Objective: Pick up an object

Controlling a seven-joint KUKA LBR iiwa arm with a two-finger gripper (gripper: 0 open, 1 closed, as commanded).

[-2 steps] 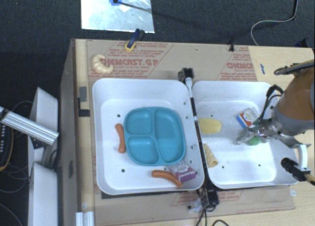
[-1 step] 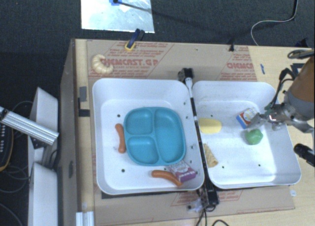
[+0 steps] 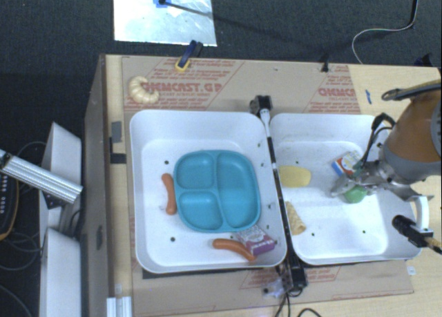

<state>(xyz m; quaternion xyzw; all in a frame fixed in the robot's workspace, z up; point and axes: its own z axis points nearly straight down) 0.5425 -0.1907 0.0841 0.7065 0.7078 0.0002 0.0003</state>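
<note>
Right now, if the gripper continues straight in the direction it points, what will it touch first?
The gripper points left and down into the right bin. It would probably first meet the green object directly at its tip; depth is hard to judge from this view.

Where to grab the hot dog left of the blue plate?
Mid-length on the hot dog, from straight above, jaws closing across its narrow width. It lies flat and nearly vertical in view between the blue plate and the left bin's wall, with free floor on both long sides.
</note>
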